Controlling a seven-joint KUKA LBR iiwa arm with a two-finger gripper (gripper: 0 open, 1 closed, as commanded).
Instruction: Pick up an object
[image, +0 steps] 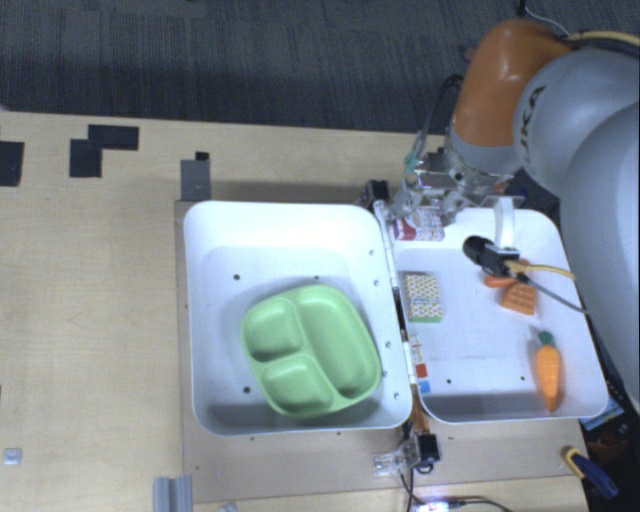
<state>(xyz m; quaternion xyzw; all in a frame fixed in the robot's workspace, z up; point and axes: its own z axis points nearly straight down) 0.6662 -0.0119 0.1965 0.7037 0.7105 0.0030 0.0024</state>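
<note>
camera view: the gripper (425, 205) hangs over the 11 o'clock corner of the right bin (500, 410), close to its wall and to the ridge it shares with the left bin (230, 260); whether it is open or closed cannot be told from this slant, and nothing is seen held; the things to pick lie in the right bin: a small flat patterned block (423, 297) at 6 o'clock from the gripper, an orange waffle-like piece (518, 298) at 3 o'clock of that block, a toy carrot (547, 372) toward the bin's 5 o'clock corner; a small red-and-white thing (408, 230) sits just under the gripper, too blurred to name.

risks, as i judge them: so near the corner, a descent could strike rim or wall instead of an object; the block is thin and lies flat, so a grasp may scrape the floor and slide over it; the carrot is rounded and tapered, likely to roll or squirt out of a pinch; the waffle piece looks light, easy to nudge aside.

materials: both bins are smooth white plastic, shallow, round-cornered; the green plate (312, 348) in the left bin is matte plastic, a rounded square with three compartments; the table (90, 330) is pale, wood-like board.
</note>
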